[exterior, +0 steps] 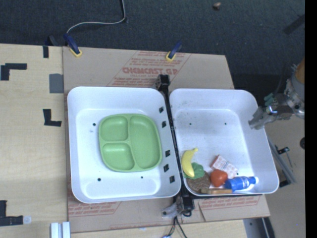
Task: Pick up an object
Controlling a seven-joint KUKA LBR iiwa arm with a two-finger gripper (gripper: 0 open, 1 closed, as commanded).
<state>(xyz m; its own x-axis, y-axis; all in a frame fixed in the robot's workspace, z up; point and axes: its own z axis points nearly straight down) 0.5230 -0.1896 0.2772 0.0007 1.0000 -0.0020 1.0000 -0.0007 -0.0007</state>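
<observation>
The left bin (79,133) holds a green divided plate (130,142) lying flat at its middle. In the right bin (247,105), the objects crowd the near edge: a yellow banana (188,162), a green piece (198,171) touching it, a red object (218,177), a small packet (221,163) and a blue bottle (241,183) lying on its side. The tool (258,119) hangs at that bin's right rim, well apart from them; whether it is apart or together, I cannot tell.

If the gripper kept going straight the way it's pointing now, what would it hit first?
The gripper sits over the right bin's right rim, pointing left and downward. Going straight on, it would probably meet that bin's bare white floor first. The heap with the banana lies nearer the front corner, likely off its line; depth is unclear.
</observation>
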